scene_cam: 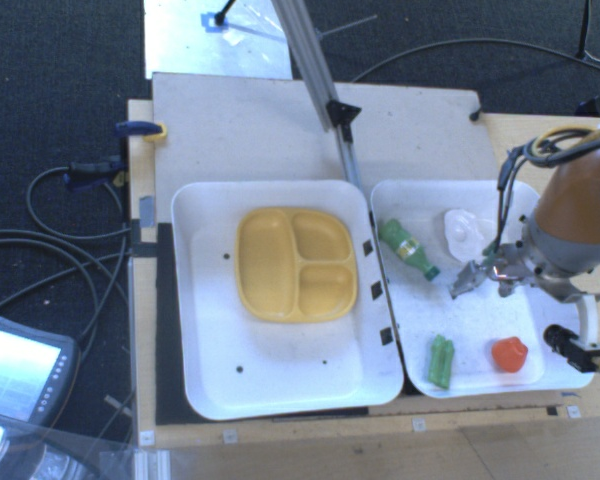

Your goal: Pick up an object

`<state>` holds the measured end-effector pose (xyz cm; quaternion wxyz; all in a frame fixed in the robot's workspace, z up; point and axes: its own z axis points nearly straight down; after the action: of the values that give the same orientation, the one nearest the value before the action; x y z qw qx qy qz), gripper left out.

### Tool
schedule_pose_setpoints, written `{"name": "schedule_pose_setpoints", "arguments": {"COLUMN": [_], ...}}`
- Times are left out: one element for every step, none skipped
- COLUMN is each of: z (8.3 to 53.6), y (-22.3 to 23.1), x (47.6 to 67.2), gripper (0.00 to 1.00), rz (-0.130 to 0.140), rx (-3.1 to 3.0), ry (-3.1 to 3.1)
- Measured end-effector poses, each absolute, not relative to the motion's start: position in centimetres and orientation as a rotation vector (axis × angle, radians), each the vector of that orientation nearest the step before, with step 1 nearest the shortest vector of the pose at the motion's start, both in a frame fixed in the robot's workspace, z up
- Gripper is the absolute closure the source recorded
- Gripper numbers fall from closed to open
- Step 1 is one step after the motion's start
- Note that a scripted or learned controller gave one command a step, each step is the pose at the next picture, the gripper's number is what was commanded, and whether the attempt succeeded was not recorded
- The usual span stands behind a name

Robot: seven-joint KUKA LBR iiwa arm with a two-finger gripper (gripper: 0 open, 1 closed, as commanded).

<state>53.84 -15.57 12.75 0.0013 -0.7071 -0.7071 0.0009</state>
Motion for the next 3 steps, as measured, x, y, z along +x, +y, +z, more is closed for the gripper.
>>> {"name": "schedule_pose_setpoints", "arguments": {"z": [8.9, 10.2, 16.0], "y": [-15.6, -15.6, -16.4], "x": [53.8, 54.0, 54.7], "gripper": [0.00, 1.00, 1.00], "rz": [0.002, -0.003, -0.006], "rx": [-2.220, -2.224, -2.222], "ry": [-2.221, -2.222, -2.231]}}
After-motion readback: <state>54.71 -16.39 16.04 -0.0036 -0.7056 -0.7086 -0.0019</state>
